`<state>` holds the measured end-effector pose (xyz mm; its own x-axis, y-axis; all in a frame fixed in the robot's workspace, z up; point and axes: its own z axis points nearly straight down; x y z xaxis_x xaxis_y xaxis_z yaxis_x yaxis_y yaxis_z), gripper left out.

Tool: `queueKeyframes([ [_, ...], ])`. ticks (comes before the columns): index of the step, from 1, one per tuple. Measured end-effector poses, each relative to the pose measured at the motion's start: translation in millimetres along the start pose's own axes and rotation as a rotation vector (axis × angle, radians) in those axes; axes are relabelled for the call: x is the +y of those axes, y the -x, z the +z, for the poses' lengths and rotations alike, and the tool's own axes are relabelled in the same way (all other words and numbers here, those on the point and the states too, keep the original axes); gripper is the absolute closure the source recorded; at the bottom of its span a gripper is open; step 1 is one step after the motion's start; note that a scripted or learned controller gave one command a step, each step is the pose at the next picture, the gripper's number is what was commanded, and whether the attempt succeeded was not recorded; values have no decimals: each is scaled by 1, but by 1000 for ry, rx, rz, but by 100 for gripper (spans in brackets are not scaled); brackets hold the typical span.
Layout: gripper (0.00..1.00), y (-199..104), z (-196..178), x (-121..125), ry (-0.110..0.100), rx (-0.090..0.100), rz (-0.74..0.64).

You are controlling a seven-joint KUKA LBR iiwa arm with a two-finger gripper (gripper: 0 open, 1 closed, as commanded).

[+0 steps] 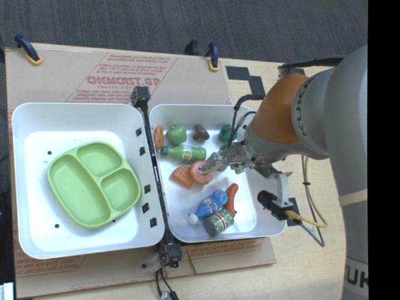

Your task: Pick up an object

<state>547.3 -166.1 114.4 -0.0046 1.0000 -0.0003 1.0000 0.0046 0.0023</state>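
Hand (212, 165) hovers over pink doughnut (201, 172).

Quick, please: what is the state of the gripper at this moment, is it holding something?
Gripper: low in the right bin, at the pink ring; open or shut cannot be told, no object seen held.

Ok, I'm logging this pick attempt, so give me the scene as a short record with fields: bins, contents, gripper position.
left bin: holds a green divided plate
right bin: holds small toys, among them a green bottle, a pink ring, a blue bottle and a can
gripper: low over the right bin, beside the pink ring
held object: cannot tell
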Motion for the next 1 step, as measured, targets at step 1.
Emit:
queueKeyframes([
  [1,100,-1,-11,1,0,-1,-9],
])
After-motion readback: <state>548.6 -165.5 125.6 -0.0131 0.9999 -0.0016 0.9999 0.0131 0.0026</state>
